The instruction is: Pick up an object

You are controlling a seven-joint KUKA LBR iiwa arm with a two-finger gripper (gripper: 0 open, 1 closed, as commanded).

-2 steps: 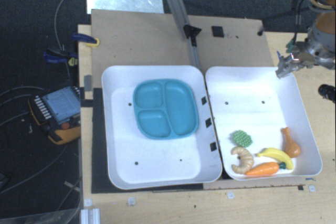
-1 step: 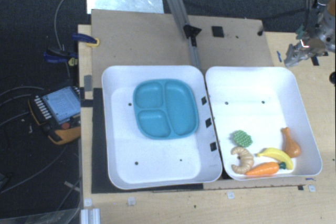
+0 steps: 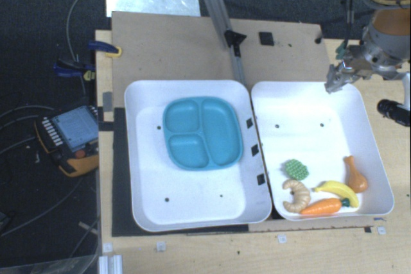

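In the right bin [image 3: 308, 106], several toy foods cluster at the near right corner: a green broccoli piece [image 3: 296, 169], a tan croissant [image 3: 296, 195], an orange carrot [image 3: 320, 206], a yellow banana [image 3: 339, 190] and a brown drumstick [image 3: 355, 174]. My gripper [image 3: 335, 81] hangs over the far right rim of that bin, well away from the foods. Nothing shows between its fingers.
The left bin [image 3: 148, 202] holds a blue divided plate [image 3: 202, 132]. A grey pole [image 3: 215, 3] slants across the back of the bench. Clamps and a handheld device [image 3: 70, 131] lie off the bench at the left.
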